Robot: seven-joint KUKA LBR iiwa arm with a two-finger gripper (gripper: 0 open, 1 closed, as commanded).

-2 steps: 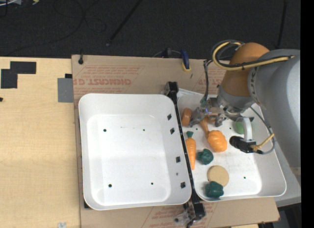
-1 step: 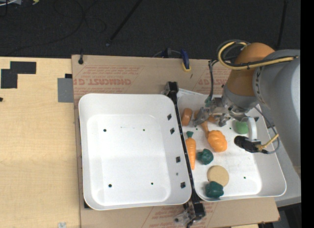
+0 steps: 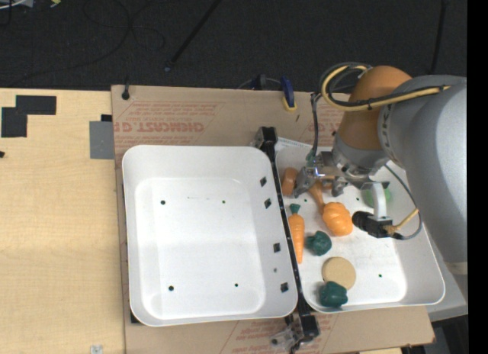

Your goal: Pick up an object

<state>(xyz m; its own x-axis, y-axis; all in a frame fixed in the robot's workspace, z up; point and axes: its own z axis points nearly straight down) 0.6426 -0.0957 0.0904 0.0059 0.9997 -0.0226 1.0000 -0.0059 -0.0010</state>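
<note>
Lying nearest, against the front wall of the right bin (image 3: 412, 288): teal lump (image 3: 333, 294), touching a tan disc (image 3: 338, 271) just behind it. Next back: green lump (image 3: 319, 243), beside a carrot (image 3: 296, 236) that runs along the bin's left wall. Behind these: orange ball (image 3: 337, 220). Farther still: end effector (image 3: 319, 179), low over the bin's far end, between the ball and an orange-brown piece (image 3: 288, 183) near the left wall; whether it is apart or together cannot be told, and nothing is seen clamped in it. Left bin (image 3: 198, 246): beside it on the worktop (image 3: 53, 215). Candidate for the pick, by judgement: the ball or the orange-brown piece, both close at hand. Handling note: commit to one item and centre over its middle before descending, since the two sit close enough that a drop between them would likely nudge both aside. The ball looks rounded and may roll from a glancing closure; the orange-brown piece leaves little room beside the wall. Lift straight up, slowly.
</note>
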